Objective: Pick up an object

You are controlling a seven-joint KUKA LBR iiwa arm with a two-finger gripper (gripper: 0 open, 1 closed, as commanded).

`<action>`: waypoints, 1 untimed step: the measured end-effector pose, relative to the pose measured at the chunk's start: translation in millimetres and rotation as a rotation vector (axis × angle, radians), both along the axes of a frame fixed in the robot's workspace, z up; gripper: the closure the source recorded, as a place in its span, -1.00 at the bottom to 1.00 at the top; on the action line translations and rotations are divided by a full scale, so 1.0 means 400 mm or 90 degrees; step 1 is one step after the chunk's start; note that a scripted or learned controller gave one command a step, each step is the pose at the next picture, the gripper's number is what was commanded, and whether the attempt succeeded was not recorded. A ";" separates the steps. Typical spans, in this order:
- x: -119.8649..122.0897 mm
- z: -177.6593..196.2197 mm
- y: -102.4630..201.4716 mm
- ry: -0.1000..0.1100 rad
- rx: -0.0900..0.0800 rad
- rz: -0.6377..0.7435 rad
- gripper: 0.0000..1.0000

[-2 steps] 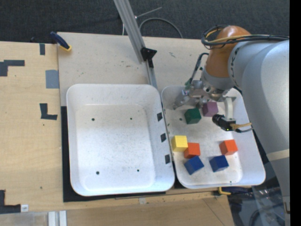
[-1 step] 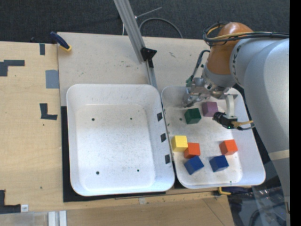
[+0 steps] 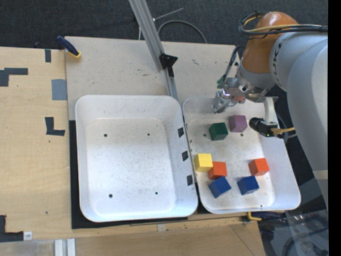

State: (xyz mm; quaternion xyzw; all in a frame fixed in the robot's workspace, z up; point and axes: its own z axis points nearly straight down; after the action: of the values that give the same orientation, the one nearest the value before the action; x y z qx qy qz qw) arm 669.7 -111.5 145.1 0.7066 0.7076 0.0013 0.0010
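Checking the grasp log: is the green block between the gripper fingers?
No, the green block lies on the right bin floor, below the gripper and apart from it.

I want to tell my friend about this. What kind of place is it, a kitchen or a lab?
Probably a robot lab or test bench, not a kitchen. A big grey robot arm reaches over two white bins, and the right one holds small coloured blocks for practice.

Light wooden bench (image 3: pixel 32 159) with grey and dark tape patches left of the metal pole (image 3: pixel 146 25). Paler board (image 3: pixel 117 68) beneath the pole. Dark carpet floor (image 3: pixel 80 7) behind it. Thin cable loop (image 3: pixel 181 28) just right of the pole.
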 end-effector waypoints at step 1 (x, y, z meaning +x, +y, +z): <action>0.003 0.134 0.002 -0.001 0.000 0.000 1.00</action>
State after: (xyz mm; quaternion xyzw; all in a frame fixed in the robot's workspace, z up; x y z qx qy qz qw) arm 670.9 -110.6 198.6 0.7064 0.7078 0.0016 0.0016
